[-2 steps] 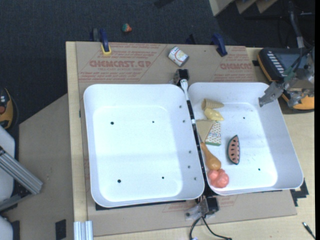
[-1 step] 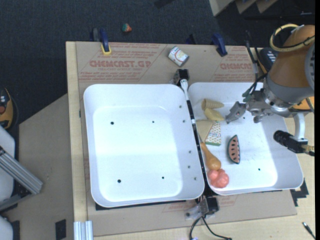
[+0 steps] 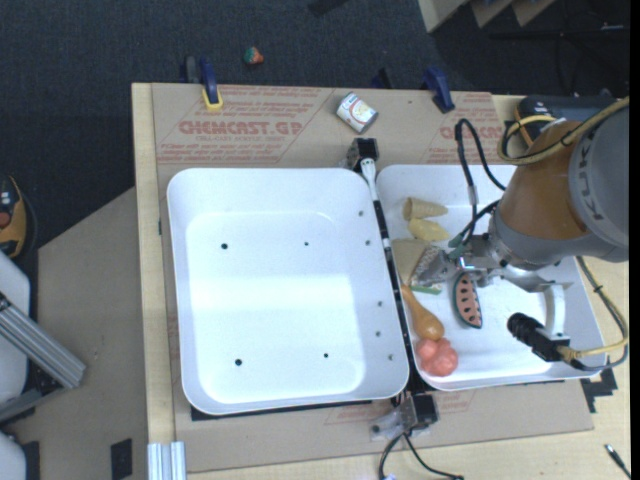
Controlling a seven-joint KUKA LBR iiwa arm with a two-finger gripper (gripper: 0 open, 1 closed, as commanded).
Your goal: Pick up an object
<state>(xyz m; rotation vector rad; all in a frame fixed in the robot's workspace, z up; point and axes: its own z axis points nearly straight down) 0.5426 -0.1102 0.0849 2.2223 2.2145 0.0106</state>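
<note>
Dark carpet surrounds the surface, which carries two white bins; seen from the fixed camera above, the arm hangs over the right bin, its pincer low among the toy foods; a watermelon slice lies just below it, a pear-shaped piece and a pink piece further down, two pale wedges just above; whether the pincer stands wide or narrow I cannot tell. Likely the reach step; next comes closing squarely on one piece, then lifting.
</note>
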